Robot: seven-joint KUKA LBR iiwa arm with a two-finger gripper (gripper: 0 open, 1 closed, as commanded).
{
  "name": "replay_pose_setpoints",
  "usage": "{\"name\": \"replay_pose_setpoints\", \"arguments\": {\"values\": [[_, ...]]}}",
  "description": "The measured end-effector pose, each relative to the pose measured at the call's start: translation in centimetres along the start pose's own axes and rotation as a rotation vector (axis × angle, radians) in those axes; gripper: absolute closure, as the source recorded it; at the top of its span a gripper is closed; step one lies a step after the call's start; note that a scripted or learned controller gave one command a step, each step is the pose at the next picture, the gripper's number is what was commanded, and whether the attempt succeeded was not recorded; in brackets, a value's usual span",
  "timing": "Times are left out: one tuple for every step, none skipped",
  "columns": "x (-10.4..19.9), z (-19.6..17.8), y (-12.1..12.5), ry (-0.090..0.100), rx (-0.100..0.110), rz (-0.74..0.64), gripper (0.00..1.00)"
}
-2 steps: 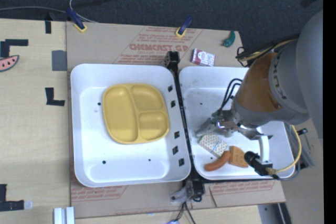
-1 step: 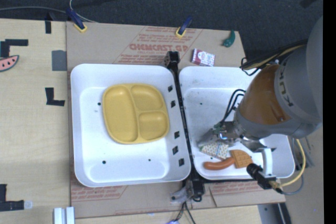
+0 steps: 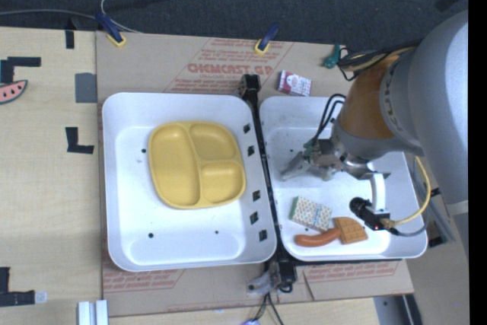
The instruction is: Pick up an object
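My gripper (image 3: 295, 162) hangs low over the middle of the right bin (image 3: 396, 164), pointing left toward the divider. Its fingers stand open with nothing between them. Three small things lie along that bin's front edge. A pale patterned square pad (image 3: 311, 213) is just in front of the gripper. A tan waffle-like piece (image 3: 351, 230) lies to the pad's right. An orange-brown sausage (image 3: 318, 240) rests against the front wall. None of them touches the gripper.
A yellow divided plate (image 3: 197, 164) lies in the left bin (image 3: 125, 240). A small red and white packet (image 3: 293, 83) sits on the cardboard behind the right bin. The grey arm with its orange band (image 3: 365, 103) covers the right bin's far right side.
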State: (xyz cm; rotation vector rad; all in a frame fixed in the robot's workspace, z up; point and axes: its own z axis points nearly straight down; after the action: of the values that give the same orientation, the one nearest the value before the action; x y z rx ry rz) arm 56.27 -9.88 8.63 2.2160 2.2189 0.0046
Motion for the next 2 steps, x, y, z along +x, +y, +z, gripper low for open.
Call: {"name": "replay_pose_setpoints", "arguments": {"values": [[0.4,0.0,-4.6,0.000,0.001,0.000,0.00],[0.4,0.0,2.6,0.000,0.001,0.000,0.00]]}}
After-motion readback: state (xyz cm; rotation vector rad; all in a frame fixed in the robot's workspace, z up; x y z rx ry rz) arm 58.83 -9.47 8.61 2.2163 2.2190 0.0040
